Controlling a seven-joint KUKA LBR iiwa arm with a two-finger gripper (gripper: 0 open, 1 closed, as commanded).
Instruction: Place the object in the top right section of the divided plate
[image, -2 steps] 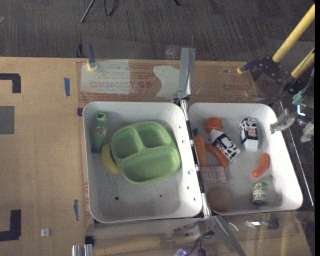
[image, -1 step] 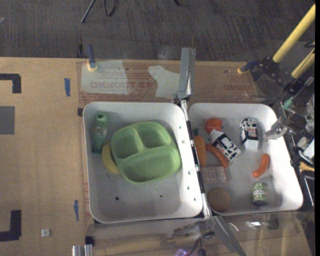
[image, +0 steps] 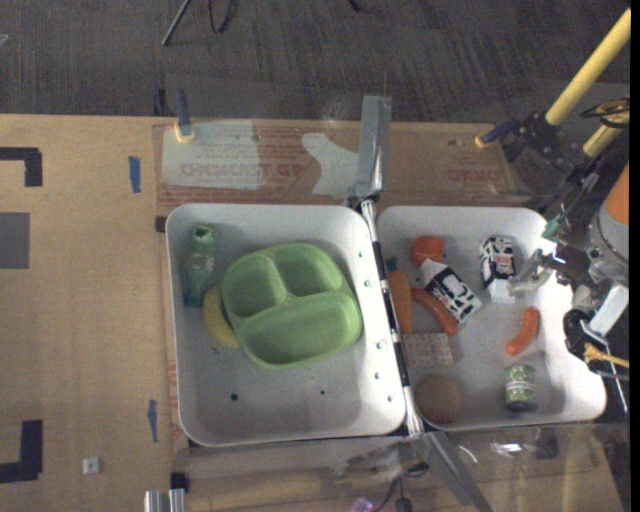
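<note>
The green divided plate lies in the left bin, with two small sections at its far side and one large section nearer me. Its sections hold nothing. My gripper hangs low over the right bin, near its right side. It is just right of a small black-and-white carton and above a red-orange sausage shape. I see nothing held in it. A second black-and-white carton lies tilted further left.
A green bottle and a banana lie left of the plate. The right bin also holds a carrot, a red piece, a speckled block, a brown round item and a green jar.
</note>
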